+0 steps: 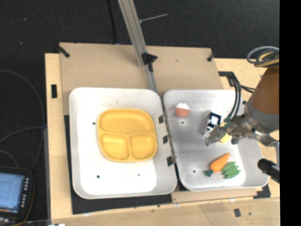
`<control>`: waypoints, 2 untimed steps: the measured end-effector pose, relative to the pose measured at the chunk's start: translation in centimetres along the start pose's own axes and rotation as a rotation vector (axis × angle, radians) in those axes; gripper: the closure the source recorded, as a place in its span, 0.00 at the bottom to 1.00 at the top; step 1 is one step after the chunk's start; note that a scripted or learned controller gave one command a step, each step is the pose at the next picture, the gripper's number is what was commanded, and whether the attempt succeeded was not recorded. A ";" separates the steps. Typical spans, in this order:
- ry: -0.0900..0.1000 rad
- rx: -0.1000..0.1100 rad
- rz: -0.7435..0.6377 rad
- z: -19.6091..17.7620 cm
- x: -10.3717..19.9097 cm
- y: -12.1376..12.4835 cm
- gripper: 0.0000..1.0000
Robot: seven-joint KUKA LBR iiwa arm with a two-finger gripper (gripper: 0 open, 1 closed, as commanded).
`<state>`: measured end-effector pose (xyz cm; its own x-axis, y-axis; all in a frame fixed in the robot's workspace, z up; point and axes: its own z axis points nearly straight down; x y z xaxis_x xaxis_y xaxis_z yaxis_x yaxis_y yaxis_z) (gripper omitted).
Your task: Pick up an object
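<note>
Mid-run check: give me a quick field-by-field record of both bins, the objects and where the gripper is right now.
left bin: holds a yellow divided plate, three compartments
right bin: holds the loose objects
toy carrot: near the front, lying flat
green toy: right beside the carrot
pink-and-white cupcake toy: back left corner area
gripper: low over the right bin's middle, near a yellow item
grasp: cannot confirm anything held
arm: enters from the right

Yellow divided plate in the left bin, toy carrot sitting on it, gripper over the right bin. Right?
Not quite. The camera view shows the toy carrot in the right bin, not on the yellow divided plate. The plate is in the left bin, and the gripper is over the right bin.
</note>
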<state>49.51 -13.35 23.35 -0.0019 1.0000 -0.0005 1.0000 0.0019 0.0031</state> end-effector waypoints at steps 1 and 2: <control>0.000 0.000 0.002 0.0 0.0 0.0 0.00; 0.000 0.005 0.003 4.3 -0.2 -0.5 0.00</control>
